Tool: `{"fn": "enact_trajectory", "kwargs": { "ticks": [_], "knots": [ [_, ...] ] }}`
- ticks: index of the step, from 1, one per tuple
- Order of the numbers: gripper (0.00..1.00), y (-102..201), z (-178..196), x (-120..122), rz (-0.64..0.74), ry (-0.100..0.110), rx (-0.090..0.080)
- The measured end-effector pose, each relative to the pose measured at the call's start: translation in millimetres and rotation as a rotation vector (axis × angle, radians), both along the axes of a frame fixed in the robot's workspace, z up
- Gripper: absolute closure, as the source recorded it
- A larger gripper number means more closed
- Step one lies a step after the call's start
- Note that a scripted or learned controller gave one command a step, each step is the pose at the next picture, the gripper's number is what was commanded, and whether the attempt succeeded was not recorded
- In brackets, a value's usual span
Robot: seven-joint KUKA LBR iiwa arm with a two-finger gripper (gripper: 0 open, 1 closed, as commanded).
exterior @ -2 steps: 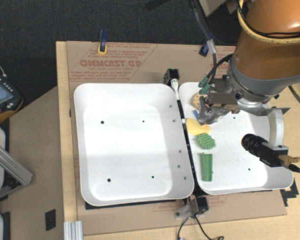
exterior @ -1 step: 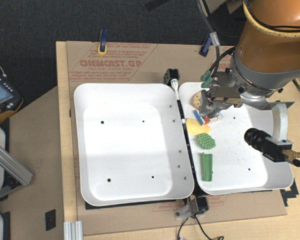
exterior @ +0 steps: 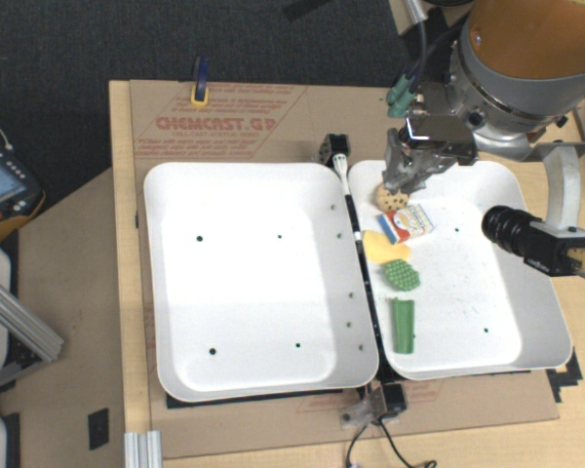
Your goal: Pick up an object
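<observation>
Several small objects lie along the left side of the right bin (exterior: 487, 300). At the back sits a tan piece with dark dots (exterior: 392, 201). Beside it lies a white packet with red and blue print (exterior: 411, 222). In front of those come a yellow piece (exterior: 382, 247), a round green knobbly ball (exterior: 402, 276) and a green rectangular block (exterior: 403, 326). My gripper (exterior: 402, 177) hangs low at the bin's back left corner, directly over the tan piece and touching or nearly touching it. Nothing visibly hangs from it.
The left bin (exterior: 244, 281) stands beside the right one, joined by a black divider strip (exterior: 356, 252). A black cylindrical part on a bracket (exterior: 522, 234) sticks over the right bin's right side. Cardboard (exterior: 224, 115) lies under both bins.
</observation>
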State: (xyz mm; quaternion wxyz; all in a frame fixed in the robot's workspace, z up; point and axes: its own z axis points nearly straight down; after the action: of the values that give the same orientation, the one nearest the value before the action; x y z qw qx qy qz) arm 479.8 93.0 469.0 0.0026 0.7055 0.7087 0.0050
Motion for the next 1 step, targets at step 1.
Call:
{"fn": "enact_trajectory", "kwargs": {
  "ticks": [1],
  "knots": [
    [1.00, -26.9, -112.2, -1.5, -0.009, 0.023, -0.006]
  ]
}}
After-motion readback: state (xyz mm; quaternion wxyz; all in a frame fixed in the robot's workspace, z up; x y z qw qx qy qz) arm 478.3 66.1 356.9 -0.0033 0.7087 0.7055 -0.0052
